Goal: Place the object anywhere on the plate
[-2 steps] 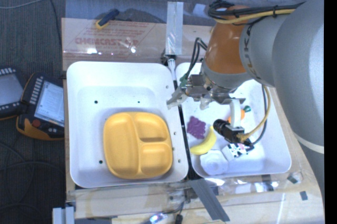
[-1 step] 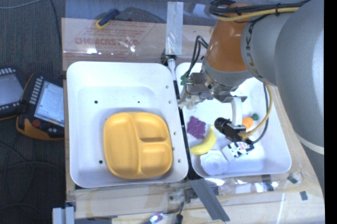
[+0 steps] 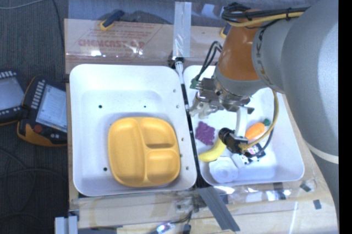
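Observation:
A yellow plate [image 3: 144,151] with three compartments lies in the left white bin [image 3: 88,84], toward its front. It has nothing on it. My gripper [image 3: 199,107] hangs over the right bin [image 3: 286,169], near the wall between the two bins. Just below it in the view lies a purple bunch of grapes [image 3: 205,132]. A yellow banana [image 3: 211,153] lies in front of the grapes. An orange carrot [image 3: 254,130] with a green tip rests further right. I see nothing held in the gripper.
A pale white object [image 3: 223,172] sits at the front of the right bin. The arm's grey bulk covers that bin's right and back parts. A teach pendant [image 3: 44,112] lies on the floor to the left.

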Robot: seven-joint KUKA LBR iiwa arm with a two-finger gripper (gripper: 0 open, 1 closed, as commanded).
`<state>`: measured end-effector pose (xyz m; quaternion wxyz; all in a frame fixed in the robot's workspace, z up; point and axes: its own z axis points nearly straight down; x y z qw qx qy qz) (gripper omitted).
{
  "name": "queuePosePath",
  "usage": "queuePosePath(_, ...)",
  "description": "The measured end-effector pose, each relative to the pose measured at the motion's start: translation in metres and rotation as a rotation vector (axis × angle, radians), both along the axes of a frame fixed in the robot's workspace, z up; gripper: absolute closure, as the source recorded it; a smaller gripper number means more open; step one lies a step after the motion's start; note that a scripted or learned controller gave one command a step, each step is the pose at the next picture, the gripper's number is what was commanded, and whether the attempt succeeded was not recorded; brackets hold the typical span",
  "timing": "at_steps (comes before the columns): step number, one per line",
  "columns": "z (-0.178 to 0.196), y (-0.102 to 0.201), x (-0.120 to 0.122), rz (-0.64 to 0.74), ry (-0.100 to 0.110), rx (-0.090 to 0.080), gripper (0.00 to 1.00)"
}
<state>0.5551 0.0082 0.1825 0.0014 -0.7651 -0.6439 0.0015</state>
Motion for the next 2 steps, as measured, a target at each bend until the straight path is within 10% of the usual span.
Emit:
queuePosePath(1, 0.082, 0.054, 0.026, -0.131, -0.002, -0.004, 1.00)
queuePosePath(2, 0.017, 0.121, 0.035, -0.105, 0.001, -0.004, 1.00)
